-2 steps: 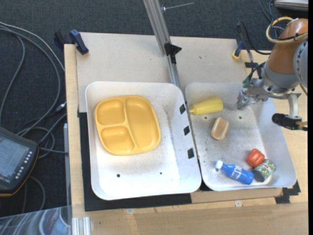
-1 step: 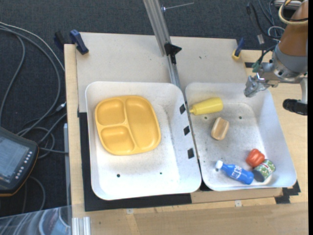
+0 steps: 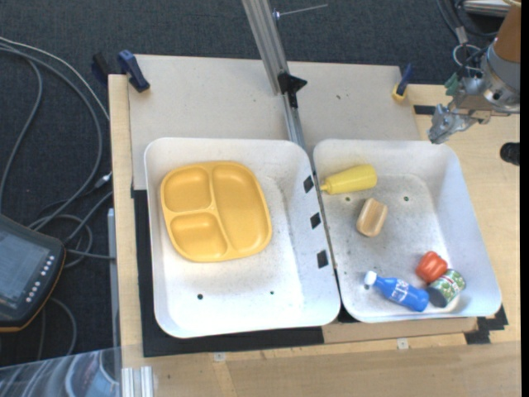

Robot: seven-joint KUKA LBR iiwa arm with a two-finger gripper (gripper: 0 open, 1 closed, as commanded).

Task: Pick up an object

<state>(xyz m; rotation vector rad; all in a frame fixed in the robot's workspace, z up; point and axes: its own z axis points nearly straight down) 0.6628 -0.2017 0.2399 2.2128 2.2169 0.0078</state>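
1. Wooden bench (image 3: 248,362) carried two shallow white bins side by side, with a pale board under their far halves.
2. At the near right corner of the right bin (image 3: 475,222) lay a cluster of three things: a blue bottle with a white cap (image 3: 398,291) lying on its side, a small red object (image 3: 431,265) just beyond it, and a green-and-white can (image 3: 448,287) touching the red one on its right.
3. Farther in, near the middle of that bin, a tan bread-like piece (image 3: 371,217) lay apart from the cluster.
4. Beyond it, by the bin's far left corner, a yellow bottle (image 3: 349,179) lay on its side with its narrow end pointing left toward the divide between the bins.
5. The left bin (image 3: 289,288) held a yellow divided plate (image 3: 216,211) with three compartments, set in its far left part.
6. Black tabs ran along the seam where the bins met, and a metal post (image 3: 266,31) rose from the far side of that seam.
7. Two blue clamps (image 3: 132,69) gripped the board's far corners.
8. The hand (image 3: 440,129) hung at the far right, over the bench just outside the right bin's far right corner, well apart from every object; nothing sat between its fingers, and whether they were spread or pressed together could not be told.
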